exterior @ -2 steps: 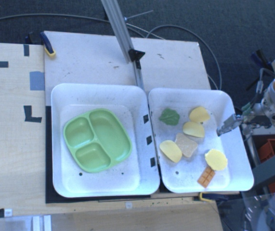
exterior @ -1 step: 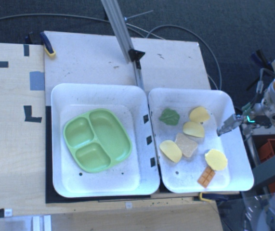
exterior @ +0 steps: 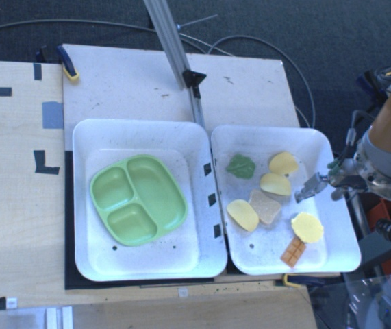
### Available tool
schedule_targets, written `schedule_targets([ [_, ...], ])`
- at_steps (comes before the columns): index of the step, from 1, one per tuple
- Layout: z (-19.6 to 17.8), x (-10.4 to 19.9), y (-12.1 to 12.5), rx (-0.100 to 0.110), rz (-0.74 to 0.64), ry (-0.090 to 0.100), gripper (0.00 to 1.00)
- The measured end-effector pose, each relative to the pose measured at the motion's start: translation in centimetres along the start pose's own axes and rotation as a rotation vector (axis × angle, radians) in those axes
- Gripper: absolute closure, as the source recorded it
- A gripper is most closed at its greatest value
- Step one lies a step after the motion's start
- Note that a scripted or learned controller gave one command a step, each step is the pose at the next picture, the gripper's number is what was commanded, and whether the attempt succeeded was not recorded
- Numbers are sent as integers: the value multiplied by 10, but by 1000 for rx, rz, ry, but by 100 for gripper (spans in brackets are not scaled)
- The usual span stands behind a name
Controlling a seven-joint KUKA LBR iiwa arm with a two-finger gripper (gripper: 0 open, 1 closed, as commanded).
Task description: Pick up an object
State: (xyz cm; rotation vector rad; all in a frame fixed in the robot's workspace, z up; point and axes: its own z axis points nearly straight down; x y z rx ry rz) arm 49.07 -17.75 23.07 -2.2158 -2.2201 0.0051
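Orange waffle piece [exterior: 293, 251] in right bin [exterior: 339, 252], fingers [exterior: 309, 186] above, grip state unclear

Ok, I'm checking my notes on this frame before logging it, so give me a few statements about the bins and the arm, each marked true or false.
1. The green divided plate lies in the left bin. True.
2. The orange waffle-like piece lies in the left bin. False: it lies in the right bin, near its front edge.
3. The gripper is over the right bin. True.
4. The gripper holds the dark green leafy piece. False: that piece lies apart from it on the bin floor.
5. The tan bread-like piece touches a yellow piece. True.
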Motion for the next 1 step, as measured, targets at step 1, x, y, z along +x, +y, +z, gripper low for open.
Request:
schedule_targets([
  [1,65,-1,-2,3,1,1,0],
])
